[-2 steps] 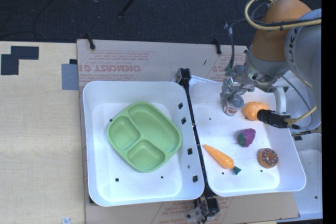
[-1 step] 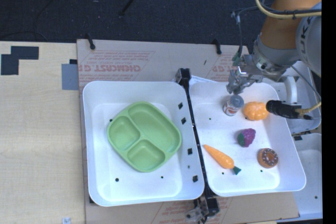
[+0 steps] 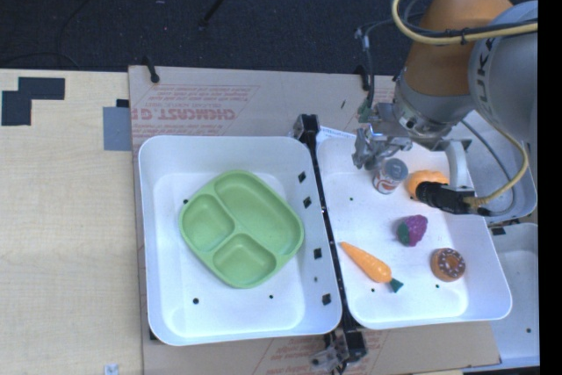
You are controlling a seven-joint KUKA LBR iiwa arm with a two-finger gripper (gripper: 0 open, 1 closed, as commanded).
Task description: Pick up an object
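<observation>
- The gripper (image 3: 376,155) hangs low over the far edge of the right bin (image 3: 492,299), near that bin's far left corner. Whether it is spread or closed I cannot tell, since the wrist hides that part from above.
- Just beside it, towards the near side, stands a small can (image 3: 387,176). It is close enough that it looks like the chosen target, though nothing shows it gripped, so I judge the pick not yet made.
- The right bin carries all the loose pieces (a sensible layout for a picking job, with every candidate within the arm's reach from the right).
- An orange round object (image 3: 424,182) sits close to the can along the far edge, partly behind a black part of the arm's fittings (image 3: 446,199).
- A purple grape-like toy (image 3: 411,229) lies about mid-bin, well apart from the gripper.
- A toy carrot (image 3: 367,262) lies slantwise near the left wall, its green tip pointing to the near edge.
- A toy doughnut (image 3: 448,263) rests towards the near right corner.
- The left bin (image 3: 162,312) holds a green divided plate (image 3: 241,227), turned at an angle around the bin's middle; its three compartments have nothing in them.
- The can and the orange object are crowded together, so a descent there could nudge one while reaching the other.
</observation>
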